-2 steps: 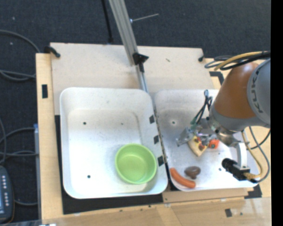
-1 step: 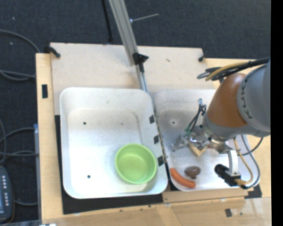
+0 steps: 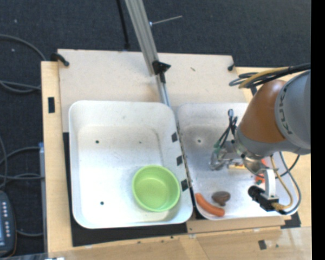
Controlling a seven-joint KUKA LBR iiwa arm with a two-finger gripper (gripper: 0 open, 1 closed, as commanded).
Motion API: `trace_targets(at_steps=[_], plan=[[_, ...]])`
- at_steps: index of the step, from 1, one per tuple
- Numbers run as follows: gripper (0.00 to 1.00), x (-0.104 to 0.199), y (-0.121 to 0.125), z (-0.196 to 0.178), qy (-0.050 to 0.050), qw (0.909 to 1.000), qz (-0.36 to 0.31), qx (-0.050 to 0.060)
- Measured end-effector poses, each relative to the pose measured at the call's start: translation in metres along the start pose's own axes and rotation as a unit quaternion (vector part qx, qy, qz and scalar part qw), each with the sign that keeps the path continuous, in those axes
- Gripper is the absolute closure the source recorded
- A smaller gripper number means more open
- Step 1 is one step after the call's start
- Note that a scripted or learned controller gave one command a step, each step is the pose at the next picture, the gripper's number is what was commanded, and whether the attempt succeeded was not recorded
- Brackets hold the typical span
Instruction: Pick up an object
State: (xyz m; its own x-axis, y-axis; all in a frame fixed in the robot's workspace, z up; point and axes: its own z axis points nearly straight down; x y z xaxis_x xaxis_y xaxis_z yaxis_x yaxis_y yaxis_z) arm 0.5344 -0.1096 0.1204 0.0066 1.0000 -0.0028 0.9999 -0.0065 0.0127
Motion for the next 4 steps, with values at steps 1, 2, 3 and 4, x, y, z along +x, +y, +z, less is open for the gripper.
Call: trace_targets(at_steps=[1,2,3,4], plan=[[1.00,-0.006,0.005,-0.044,0.001,1.0000,-0.004,0.003],[1.00,-0.006,0.007,-0.087,0.001,1.0000,-0.005,0.003],[1.00,-0.015,0.009,-0.149,0.000,1.0000,-0.005,0.002],[1.00,0.033,0.016,-0.135,0.001,1.0000,-0.006,0.006]])
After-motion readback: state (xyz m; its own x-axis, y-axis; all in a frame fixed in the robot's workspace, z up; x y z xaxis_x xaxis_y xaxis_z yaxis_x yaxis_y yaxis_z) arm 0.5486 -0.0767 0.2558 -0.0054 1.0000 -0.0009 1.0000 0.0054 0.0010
